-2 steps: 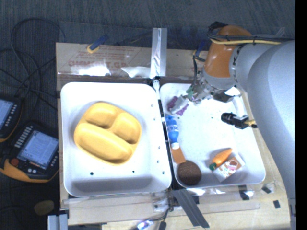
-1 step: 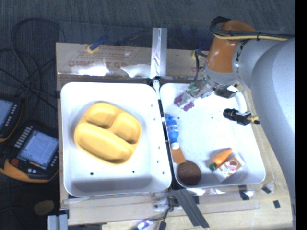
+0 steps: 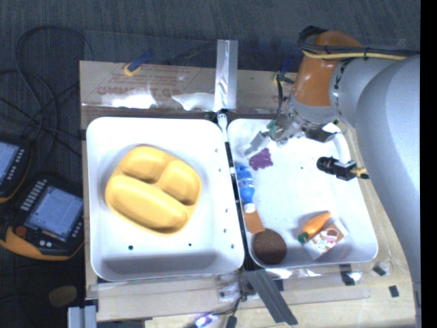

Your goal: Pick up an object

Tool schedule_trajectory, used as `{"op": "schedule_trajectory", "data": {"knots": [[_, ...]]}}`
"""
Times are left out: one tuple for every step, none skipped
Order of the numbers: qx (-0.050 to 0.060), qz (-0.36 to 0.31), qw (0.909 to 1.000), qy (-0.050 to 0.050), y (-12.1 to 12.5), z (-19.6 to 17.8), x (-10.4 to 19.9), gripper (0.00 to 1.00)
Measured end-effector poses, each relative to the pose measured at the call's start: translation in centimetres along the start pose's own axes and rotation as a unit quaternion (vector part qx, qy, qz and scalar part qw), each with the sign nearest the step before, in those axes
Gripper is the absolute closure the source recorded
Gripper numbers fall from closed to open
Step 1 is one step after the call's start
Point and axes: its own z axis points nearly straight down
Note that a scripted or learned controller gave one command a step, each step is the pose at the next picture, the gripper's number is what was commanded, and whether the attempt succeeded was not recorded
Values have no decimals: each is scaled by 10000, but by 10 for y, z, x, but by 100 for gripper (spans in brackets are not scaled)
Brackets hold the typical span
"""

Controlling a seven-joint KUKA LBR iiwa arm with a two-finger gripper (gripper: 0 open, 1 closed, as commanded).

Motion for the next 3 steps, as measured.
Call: {"op": "schedule_trajectory", "data": {"knots": [[-4, 136, 9999, 20, -10, 12, -2, 0], [-11, 132, 9999, 18, -9, 1, -2, 100], [30, 372, 9993, 41, 20, -84, 63, 100]]}}
